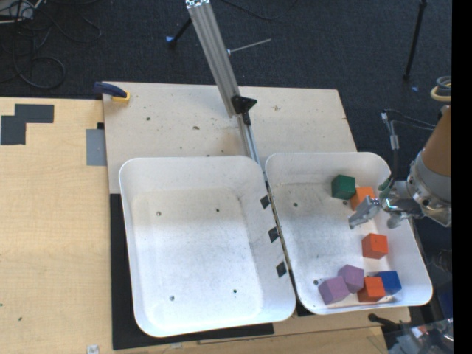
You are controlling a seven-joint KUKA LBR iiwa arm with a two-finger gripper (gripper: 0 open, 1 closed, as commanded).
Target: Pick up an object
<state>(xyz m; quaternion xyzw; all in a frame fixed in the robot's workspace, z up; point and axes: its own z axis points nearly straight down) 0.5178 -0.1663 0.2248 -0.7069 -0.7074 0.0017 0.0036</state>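
My gripper (pixel 377 214) hangs over the right side of the right bin (pixel 310 169), reaching in from the right. Its fingers (pixel 361 215) are spread open and hold nothing. Just up-left of it, an orange block (pixel 361 195) touches a green block (pixel 343 186). A red-orange block (pixel 375 245) lies just below the gripper. Along the bin's near edge sit two purple blocks (pixel 333 290) (pixel 352 276), another orange block (pixel 372 288) and a blue block (pixel 390 279).
The left bin (pixel 192 249) adjoins the right one along a divider with black clips (pixel 272 234). A slanted metal post (pixel 217 54) rises behind the bins. A blue and yellow clamp (pixel 112 91) sits at the far left corner of the bench.
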